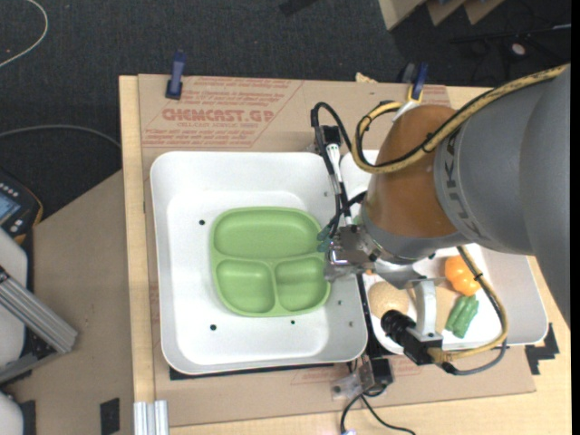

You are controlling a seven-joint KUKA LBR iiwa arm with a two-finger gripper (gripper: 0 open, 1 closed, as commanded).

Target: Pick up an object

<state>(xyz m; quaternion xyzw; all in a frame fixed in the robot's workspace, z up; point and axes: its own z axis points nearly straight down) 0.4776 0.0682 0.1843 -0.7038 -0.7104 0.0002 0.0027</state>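
A light green divided plate (pixel 269 260) lies flat in the left white bin (pixel 181 198). My gripper (pixel 332 248) hangs at the plate's right rim, near the wall between the two bins. The arm's grey body and orange band cover most of the right bin. An orange piece (pixel 459 275) and a green piece (pixel 461 316) lie in the right bin (pixel 521 320), below the arm. A pale round object (pixel 385 294) sits by the bin's left wall.
The bins rest on a cardboard sheet (pixel 217 107) held by blue clamps (pixel 175 75). Black and yellow cables run along the arm and over the divider. A black fitting (pixel 403 333) sits at the right bin's front.
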